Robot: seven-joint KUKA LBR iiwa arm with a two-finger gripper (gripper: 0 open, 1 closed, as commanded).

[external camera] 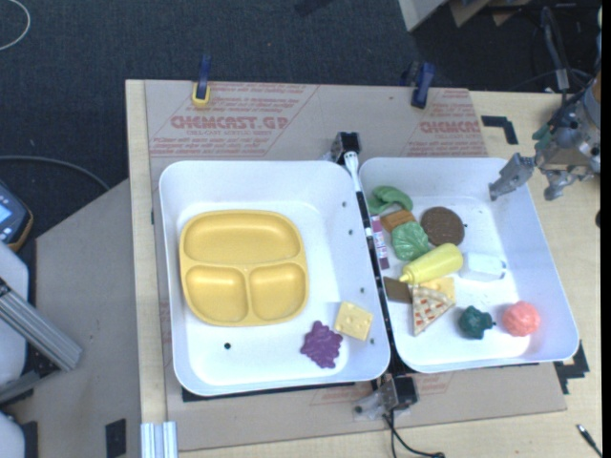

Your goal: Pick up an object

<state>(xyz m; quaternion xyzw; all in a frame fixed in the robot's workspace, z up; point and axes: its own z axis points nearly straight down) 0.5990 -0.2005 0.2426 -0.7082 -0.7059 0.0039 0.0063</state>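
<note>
White plastic, both bins. Left bin (pixel 181 256), near edge: purple grape cluster toy (pixel 322 343), pale yellow cheese square (pixel 354 321) just beside it; behind them a yellow three-compartment plate (pixel 244 265). Right bin (pixel 549 256), near edge: pink ball (pixel 520 319), dark green broccoli toy (pixel 474 322), pizza slice (pixel 429 306); further back a yellow mustard bottle (pixel 431 262), green leafy toy (pixel 410 240), brown round cookie (pixel 442 225). Gripper (pixel 531 180) hangs over the right bin's far right corner, fingers spread, holding nothing.
</note>
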